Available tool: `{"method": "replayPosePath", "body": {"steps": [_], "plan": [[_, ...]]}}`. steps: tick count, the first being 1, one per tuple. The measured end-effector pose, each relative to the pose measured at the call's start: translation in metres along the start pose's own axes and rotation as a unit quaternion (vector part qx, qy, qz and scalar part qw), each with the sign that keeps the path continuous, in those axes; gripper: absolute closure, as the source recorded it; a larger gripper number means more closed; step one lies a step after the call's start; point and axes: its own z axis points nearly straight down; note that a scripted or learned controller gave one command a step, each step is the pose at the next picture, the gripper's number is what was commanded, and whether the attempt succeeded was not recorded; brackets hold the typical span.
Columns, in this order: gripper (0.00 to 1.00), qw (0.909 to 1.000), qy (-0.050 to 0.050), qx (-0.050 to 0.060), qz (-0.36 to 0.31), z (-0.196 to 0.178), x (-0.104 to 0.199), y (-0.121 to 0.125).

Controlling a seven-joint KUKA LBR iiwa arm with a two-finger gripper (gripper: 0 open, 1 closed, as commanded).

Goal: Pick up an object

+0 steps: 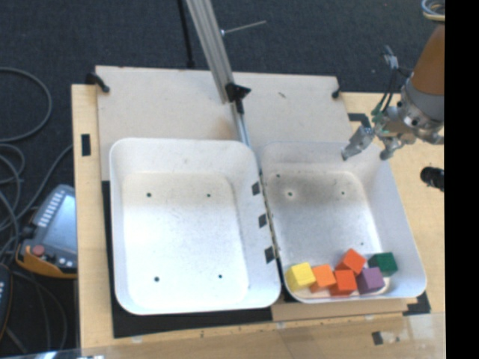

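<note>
The two-finger metal tool hangs at the upper right, over the far right corner of the right-hand shallow white plastic bin. Its two fingers are spread apart, with nothing between them, one toward the bin's back rim and one toward its right wall. Above it the grey wrist rises into the orange band of the arm, which reaches in from the right.

Well apart from the tool, along the near edge of that same bin, a cluster of small coloured blocks lies close together. A yellow block sits at the left end, just beside an orange block. A red-orange block comes next, with another red-orange block just behind it. A purple block follows, and a dark green block lies at the right end, slightly farther back.

The left-hand shallow white plastic bin lies beside it, their rims touching along the middle. Both rest on the pale wooden surface. A slanted aluminium rail rises from behind the bins. At the left edge, beyond the surface, lies a grey handheld control pendant with an orange base amid black cables.
</note>
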Motion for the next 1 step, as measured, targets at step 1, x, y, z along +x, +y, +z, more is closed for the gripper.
{"method": "replayPosePath", "body": {"steps": [1], "plan": [[0.0, 1.0, 0.002, 0.005, 0.002, 0.0981, 0.0044, -0.0573]]}}
